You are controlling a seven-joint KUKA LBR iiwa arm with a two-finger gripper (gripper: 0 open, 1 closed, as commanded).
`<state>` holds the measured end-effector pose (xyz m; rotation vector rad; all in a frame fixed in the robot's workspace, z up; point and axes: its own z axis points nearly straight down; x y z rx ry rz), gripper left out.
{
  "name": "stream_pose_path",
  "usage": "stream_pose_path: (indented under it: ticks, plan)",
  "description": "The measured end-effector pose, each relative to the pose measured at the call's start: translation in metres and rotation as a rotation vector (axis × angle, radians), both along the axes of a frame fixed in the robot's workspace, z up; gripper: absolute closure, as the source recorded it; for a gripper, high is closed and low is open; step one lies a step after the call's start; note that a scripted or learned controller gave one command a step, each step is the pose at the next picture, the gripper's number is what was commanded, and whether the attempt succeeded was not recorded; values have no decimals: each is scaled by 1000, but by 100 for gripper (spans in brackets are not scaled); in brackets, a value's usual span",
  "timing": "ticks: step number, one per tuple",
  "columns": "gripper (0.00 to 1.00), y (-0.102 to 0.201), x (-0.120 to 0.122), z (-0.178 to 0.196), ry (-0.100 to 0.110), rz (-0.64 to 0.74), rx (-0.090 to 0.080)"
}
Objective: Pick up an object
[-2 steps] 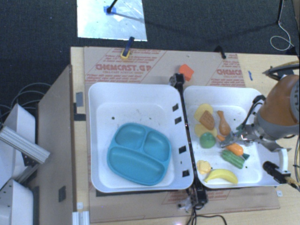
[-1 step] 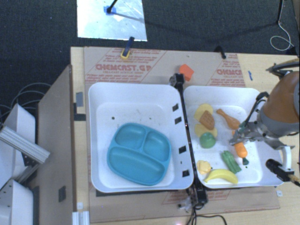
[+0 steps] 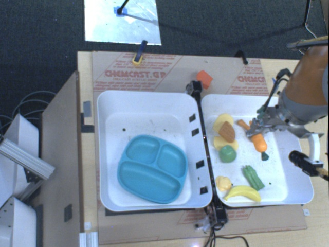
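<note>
Reaching in from the right side, the grey arm (image 3: 308,94) with its orange band brings the claw (image 3: 255,131) low into the right bin (image 3: 295,189); the claw is a small dark and metallic shape, and I cannot tell how far it is open, or if it has hold of anything; the orange carrot (image 3: 259,142) lies just below the claw, touching it or almost touching it, and I cannot say which; a small orange piece (image 3: 242,123) lies just to the left of the claw; further left is the yellow and tan piece of food (image 3: 224,127), and below this one the round green fruit (image 3: 227,154); the dark green vegetable (image 3: 253,177) lies well below the claw, and the yellow banana (image 3: 243,192) is under it, near the front wall of the bin; a pale yellow lump (image 3: 223,182) rests to the left of the banana; far to the left of the claw, in the left bin (image 3: 110,189), is a blue divided plate (image 3: 152,168) with three compartments; an orange block (image 3: 204,78) stands on the table (image 3: 169,71) up and left from the claw, behind the place where the two bins meet.
</note>
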<state>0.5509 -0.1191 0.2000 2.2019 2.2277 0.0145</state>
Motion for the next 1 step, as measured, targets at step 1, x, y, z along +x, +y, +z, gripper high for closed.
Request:
stream_pose_path:
  ticks: [1]
  plan:
    - [100, 53, 34, 3, 8, -1, 2]
